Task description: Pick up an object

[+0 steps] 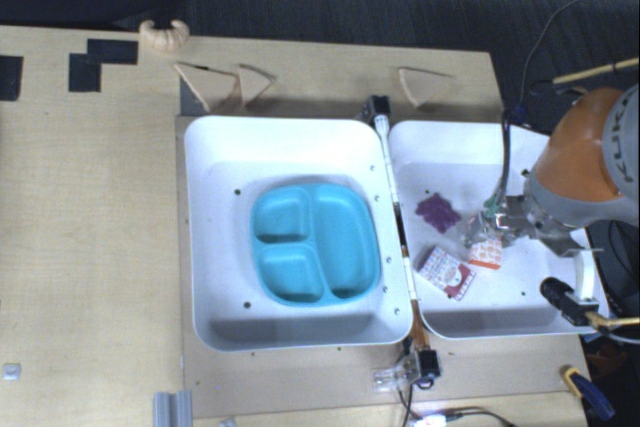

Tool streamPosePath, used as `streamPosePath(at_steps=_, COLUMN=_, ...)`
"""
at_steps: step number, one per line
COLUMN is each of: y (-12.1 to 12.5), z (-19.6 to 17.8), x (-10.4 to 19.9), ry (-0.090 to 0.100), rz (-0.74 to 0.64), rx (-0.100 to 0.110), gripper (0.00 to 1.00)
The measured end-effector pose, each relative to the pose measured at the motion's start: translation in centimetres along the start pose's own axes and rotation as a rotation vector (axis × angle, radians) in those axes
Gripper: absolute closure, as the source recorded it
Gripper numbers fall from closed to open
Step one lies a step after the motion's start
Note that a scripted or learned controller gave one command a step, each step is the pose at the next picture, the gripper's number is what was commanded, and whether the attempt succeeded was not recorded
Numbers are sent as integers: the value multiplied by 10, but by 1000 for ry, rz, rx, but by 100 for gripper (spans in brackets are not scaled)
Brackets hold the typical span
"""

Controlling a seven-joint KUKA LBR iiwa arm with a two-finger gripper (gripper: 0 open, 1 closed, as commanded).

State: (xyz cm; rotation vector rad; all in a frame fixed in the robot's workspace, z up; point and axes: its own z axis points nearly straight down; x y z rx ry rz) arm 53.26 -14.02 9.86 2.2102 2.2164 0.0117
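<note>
Your gripper [490,227] sits low in the right bin [520,315], near its middle; you cannot tell how it is set, because the wrist hides it. A small white and orange packet [485,256] lies touching or just under its tip. Just left of that rests a red and white packet [445,272], and above it a small purple object [437,210]. Your arm [590,160] enters from the right. In the left bin [210,215] lies a blue divided tray [315,242] with three compartments.
</note>
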Motion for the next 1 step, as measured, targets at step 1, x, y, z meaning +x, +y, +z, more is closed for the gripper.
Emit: streamPosePath(at_steps=1, y=-39, z=-111, x=77, ry=4, rz=-3, rx=9, gripper=100)
